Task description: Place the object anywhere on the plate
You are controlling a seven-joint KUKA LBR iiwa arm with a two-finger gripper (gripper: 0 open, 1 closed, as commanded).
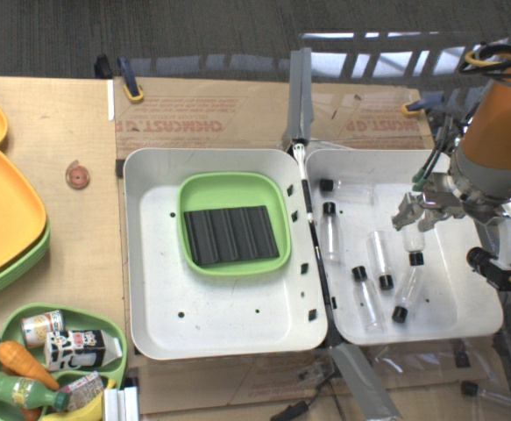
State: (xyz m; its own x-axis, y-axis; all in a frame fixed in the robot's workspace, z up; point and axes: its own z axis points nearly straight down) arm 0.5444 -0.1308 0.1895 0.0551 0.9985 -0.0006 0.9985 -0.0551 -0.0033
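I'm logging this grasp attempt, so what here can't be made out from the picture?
- End effector, camera view: small and blurred; its finger state and any hold on a tube can't be read.
- Clear tubes in the right bin: see-through on white, so outlines and count are uncertain.
- Dark slab on the green plate: what it is can't be told.
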